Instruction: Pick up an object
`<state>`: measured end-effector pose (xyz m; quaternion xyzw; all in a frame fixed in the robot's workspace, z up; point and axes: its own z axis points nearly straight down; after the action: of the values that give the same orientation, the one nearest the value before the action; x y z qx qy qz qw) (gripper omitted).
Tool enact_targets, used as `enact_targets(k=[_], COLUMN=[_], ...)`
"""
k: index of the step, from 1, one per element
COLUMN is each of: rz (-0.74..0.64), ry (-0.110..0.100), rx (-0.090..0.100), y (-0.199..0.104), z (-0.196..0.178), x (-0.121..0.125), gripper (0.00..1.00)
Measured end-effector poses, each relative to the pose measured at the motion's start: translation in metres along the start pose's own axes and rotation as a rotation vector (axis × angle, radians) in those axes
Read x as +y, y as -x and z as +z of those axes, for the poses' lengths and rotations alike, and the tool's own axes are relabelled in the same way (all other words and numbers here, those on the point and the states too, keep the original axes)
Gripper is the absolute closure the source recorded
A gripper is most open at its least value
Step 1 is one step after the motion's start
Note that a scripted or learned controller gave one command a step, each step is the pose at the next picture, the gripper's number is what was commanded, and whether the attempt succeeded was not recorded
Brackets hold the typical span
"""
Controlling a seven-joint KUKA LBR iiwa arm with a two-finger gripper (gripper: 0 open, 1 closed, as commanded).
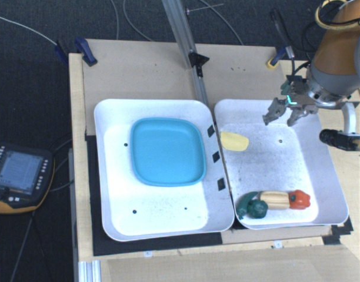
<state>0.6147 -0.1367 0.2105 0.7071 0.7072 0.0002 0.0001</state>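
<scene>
My gripper [284, 117] hangs over the far right part of the right bin [321, 157], fingers spread apart with nothing between them. A yellow object [234, 141] lies at the bin's left wall, well left of the gripper. Along the near edge of the same bin lie a green object [252, 207], a tan roll-shaped piece [275, 200] and a red piece [299, 200], all far below the gripper in the view. A blue plate [167, 151] rests in the left bin [112, 175].
A metal pole [181, 22] slants down to the gap between the bins. Blue clamps [85, 50] hold the bench's far corners. A handheld control pendant [18, 175] lies off the bench at left. Cables run across the dark floor beyond.
</scene>
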Motion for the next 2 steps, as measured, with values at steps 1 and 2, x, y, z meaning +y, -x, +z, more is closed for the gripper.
enact_targets(k=[1,2], rz=[0.000,0.000], ry=[0.000,-0.006], rx=[0.000,0.001], y=[0.000,0.004], z=[0.000,0.061], x=[0.000,0.002], gripper=[0.00,0.00])
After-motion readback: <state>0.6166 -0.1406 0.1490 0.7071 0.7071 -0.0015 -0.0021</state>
